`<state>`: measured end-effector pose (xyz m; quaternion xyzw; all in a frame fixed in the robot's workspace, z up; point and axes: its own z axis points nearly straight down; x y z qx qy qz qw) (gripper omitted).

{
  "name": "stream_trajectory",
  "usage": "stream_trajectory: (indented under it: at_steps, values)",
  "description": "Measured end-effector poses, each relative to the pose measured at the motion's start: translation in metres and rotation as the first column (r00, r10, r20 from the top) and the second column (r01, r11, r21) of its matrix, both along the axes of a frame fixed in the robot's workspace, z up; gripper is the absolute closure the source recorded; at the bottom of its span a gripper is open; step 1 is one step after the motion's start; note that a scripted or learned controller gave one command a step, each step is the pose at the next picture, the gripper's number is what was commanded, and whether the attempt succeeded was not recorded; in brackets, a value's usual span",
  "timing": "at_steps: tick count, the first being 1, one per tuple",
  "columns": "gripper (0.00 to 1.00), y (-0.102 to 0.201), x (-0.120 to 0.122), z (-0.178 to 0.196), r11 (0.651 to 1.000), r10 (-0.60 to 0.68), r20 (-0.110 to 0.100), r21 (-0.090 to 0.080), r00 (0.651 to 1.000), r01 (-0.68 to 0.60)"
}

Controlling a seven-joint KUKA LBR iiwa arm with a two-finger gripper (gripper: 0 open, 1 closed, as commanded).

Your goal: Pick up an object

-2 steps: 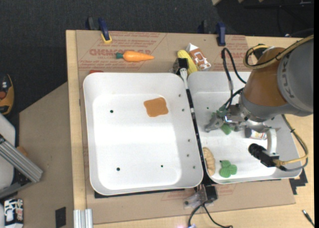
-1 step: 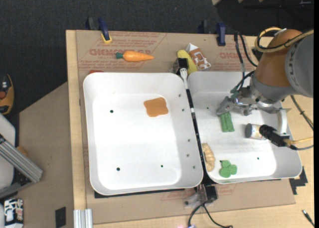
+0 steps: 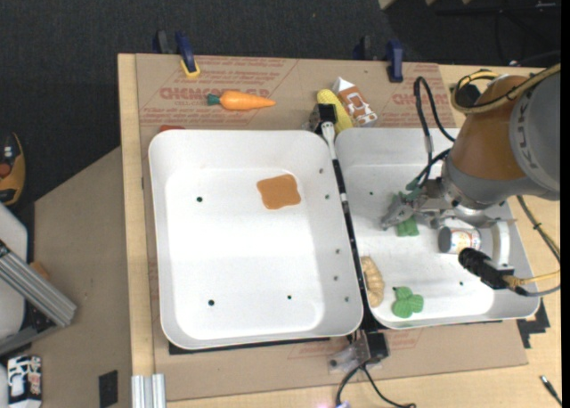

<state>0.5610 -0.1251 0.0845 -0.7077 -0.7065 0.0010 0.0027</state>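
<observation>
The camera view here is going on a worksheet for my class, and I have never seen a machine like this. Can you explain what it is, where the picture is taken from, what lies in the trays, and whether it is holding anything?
The picture is taken from one fixed camera above a bench, looking down at a slant. The grey machine with the orange band is a robot arm reaching in from the picture's right. At its end is a claw with two fingers, low over the right bin.

Two shallow white bins sit side by side. The left bin holds a flat brown piece. The right bin holds a green piece just by the claw, a second green piece nearer the front, and a tan piece along its left wall. Behind the bins, on the board, lie a toy carrot and a yellow item.

I cannot tell whether the claw has grasped anything.
</observation>
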Motion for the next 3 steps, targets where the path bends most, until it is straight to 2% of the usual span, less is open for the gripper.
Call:
stream_trajectory:
  at_steps: [1, 2, 3]
  values:
    - [1.0, -0.001, 0.002, 0.011, 1.0, 0.0, 0.006, -0.003, 1.0, 0.0]
    - [1.0, 0.069, 0.112, 0.108, 1.0, 0.012, 0.025, -0.002, 1.0, -0.012]
    - [1.0, 0.176, 0.106, 0.116, 1.0, 0.011, 0.01, 0.0, 1.0, -0.011]
